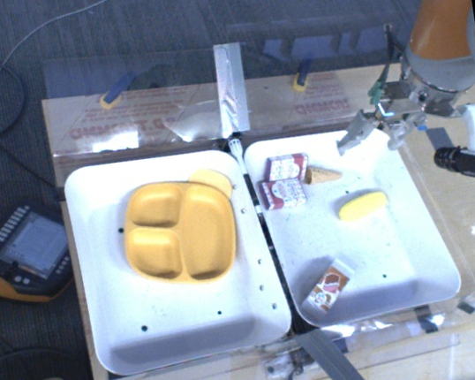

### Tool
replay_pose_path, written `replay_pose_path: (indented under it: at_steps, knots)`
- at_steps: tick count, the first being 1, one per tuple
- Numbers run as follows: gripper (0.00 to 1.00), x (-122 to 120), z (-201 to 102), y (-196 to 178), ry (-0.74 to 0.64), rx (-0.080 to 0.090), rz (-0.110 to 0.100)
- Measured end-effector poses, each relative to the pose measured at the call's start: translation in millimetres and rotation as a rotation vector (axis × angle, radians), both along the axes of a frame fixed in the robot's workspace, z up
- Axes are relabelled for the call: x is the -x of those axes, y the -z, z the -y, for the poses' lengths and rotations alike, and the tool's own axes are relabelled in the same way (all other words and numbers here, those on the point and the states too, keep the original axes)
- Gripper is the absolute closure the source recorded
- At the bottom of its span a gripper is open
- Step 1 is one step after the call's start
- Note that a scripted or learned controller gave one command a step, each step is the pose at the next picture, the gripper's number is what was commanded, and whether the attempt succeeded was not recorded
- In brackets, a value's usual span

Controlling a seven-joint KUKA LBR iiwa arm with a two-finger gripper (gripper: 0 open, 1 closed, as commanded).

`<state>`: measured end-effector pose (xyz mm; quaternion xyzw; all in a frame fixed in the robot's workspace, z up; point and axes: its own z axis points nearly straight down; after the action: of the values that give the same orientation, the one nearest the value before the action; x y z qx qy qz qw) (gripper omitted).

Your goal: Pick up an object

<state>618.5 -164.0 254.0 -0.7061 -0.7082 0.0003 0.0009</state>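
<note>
The right bin [424, 236] holds two small red-and-white cartons [286, 180] side by side near its back left corner. A small tan wedge [323, 175] lies just right of them. A yellow oblong piece [362, 205] rests near the middle, and a brown-and-red packet [327, 287] lies tilted near the front. My gripper [374, 136] hangs over the bin's back right corner, above and right of the yellow piece. Its fingers are spread open with nothing between them.
The left bin [116, 329] holds a yellow divided tray [179, 229] with a pale yellow round piece [211, 180] at its back right edge. A metal strip [231, 87] stands behind the seam between the bins. A handheld pendant [24, 254] lies on the floor at left.
</note>
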Motion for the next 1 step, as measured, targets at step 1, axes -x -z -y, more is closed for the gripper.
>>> replay_pose_path:
  at_steps: [1]
  knots:
    - [0.00,-24.5,33.3,83.1,-0.212,0.004,0.000]
